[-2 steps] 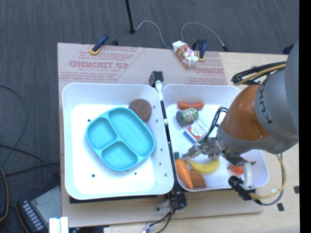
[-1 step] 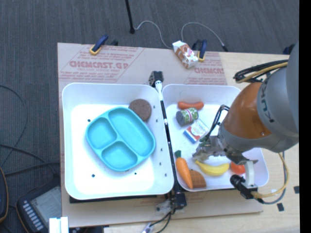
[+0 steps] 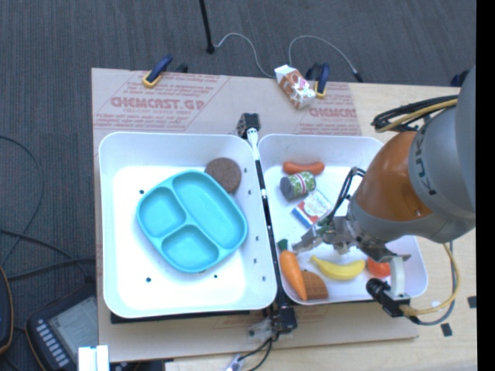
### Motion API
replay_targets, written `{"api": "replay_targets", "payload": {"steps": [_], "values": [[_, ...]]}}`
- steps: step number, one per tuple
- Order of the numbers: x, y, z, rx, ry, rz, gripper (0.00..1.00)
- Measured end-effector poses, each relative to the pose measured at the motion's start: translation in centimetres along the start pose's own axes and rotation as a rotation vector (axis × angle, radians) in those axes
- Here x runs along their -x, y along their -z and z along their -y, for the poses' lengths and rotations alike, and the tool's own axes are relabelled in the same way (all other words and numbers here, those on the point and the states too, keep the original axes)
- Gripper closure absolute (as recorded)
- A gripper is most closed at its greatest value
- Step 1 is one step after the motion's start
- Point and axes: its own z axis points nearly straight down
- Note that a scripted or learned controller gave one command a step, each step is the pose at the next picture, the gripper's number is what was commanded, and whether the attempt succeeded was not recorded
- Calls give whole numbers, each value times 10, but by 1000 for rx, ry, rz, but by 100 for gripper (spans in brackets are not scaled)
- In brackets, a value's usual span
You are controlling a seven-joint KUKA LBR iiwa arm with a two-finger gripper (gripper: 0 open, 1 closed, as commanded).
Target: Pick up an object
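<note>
Camera view from above: grey-orange arm (image 3: 410,184) reaches into right bin (image 3: 363,144). Jaws (image 3: 329,238) low over bin floor, just above banana (image 3: 338,267); cannot tell jaw spread. Carrot (image 3: 290,269), can (image 3: 298,185), sausage (image 3: 303,167) lie nearby. Left bin (image 3: 112,207) holds blue divided plate (image 3: 190,219) and brown disc (image 3: 223,173).

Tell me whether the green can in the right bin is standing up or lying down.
Lying down. The green can rests on its side in the right bin, its round end facing the camera, just below the sausage.
</note>
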Motion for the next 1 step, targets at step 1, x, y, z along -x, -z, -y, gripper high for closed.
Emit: {"api": "replay_targets", "payload": {"steps": [1], "values": [[0,9,0,-1,0,0,100]]}}
